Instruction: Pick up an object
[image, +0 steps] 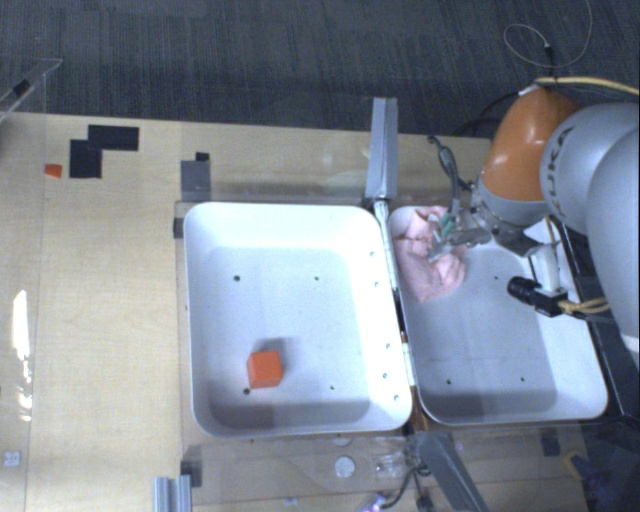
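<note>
A: Where is the two-finger gripper (447, 232)?

B: Low over the far left corner of the right shallow white bin (520, 395); it sits right on a soft pale pink crumpled cloth-like object (428, 268); whether it is apart, together or clamped on the object I cannot tell, the tip is too small and blurred against the pink.

A: And the pink object itself?

B: It lies in that far left corner, touching the bin's left wall, just beside the divider between the bins; part of it spreads toward the bin's middle.

A: The arm behind it?

B: The grey arm with the orange band (525, 145) comes in from the right, above the bin's far right side; a black cable fitting (535, 295) hangs near the wrist.

A: Farther out?

B: The left shallow white bin (210, 300) holds a small orange block (265, 369) near its near left part, well apart from the gripper; the bins sit side by side on a pale wooden bench (90, 330); black patches (98, 148) and a tiny orange marker (53, 171) lie at the bench's far left.
</note>
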